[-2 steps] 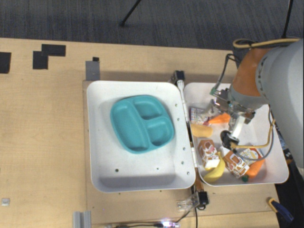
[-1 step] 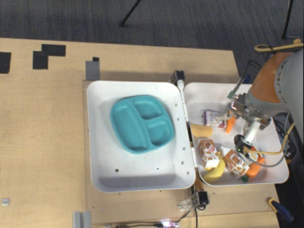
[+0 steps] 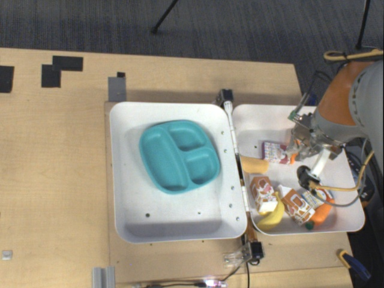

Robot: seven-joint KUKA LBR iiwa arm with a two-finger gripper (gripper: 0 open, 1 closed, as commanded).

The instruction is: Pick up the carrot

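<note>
Dark grey carpet runs across the top of my feed, and below it sits the pale wooden bench (image 3: 54, 179) with black marker shapes near its left edge. Two shallow white bins lie side by side on it. I see the left bin (image 3: 129, 221) carrying a teal divided plate (image 3: 179, 155), set a little toward its upper half.

On my screen the right bin (image 3: 264, 116) holds the clutter. A small purple-and-white packet (image 3: 274, 151) lies near the middle, a yellow wedge (image 3: 253, 165) touches the left wall, and below it stands a red-and-white carton (image 3: 263, 192) with a banana (image 3: 272, 216) curled against its lower side. Another orange-and-white carton (image 3: 299, 205) lies just right of the banana. The carrot (image 3: 322, 215) rests in the lower right corner of that bin, orange with a green tip, touching that second carton.

My arm (image 3: 354, 101) comes in from the right, orange band above the wrist, and the gripper (image 3: 296, 155) hangs over the upper middle of the right bin, just beside the purple packet and well apart from the carrot. I cannot tell from this angle how wide the jaws stand, and I see nothing gripped in them.
</note>
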